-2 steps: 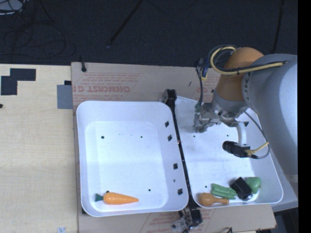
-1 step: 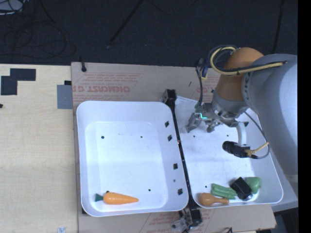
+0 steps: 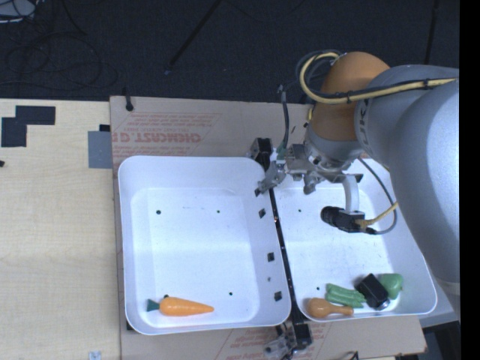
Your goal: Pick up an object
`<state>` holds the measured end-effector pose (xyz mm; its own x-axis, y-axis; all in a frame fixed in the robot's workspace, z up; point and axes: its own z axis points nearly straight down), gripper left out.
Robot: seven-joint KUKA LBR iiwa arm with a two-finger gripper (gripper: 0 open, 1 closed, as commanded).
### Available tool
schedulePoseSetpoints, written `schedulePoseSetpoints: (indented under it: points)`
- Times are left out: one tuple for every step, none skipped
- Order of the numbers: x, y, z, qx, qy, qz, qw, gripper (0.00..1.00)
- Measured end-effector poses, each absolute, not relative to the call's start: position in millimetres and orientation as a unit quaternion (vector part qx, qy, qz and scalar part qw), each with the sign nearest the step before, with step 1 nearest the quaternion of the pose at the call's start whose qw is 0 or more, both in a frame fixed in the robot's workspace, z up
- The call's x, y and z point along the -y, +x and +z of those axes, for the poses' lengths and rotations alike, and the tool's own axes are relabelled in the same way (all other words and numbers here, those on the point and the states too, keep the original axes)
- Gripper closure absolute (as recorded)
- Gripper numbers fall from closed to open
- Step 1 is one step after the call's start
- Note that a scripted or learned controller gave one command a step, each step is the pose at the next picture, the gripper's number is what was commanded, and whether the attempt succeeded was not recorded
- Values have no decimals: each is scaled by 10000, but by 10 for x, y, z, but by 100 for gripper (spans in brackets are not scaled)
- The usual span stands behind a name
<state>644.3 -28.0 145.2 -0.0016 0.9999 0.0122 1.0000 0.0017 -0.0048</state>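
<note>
From your overhead camera: the two-finger gripper (image 3: 300, 175) hangs over the right white bin's (image 3: 420, 306) far end; I can't tell you its state. An orange plastic carrot (image 3: 184, 306) lies in the left white bin (image 3: 131, 201), near corner.

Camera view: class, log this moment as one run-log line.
tool: above right bin, far end | carrot: left bin, near edge | green, black, orange items: right bin near corner

One fixed camera above the bench, looking down at a slant, both white bins (image 3: 142, 201) in frame side by side, arm (image 3: 405, 118) entering from the right
</note>
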Motion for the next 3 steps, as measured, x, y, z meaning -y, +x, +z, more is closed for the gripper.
schedulePoseSetpoints:
  points:
    - [1017,6445,2353,7057,-7085,-7,-32,0]
    - [1636,6310,2685,7056,-7086,7,-15,0]
    - [1773,6055,2729,7064,-7078,12,13,0]
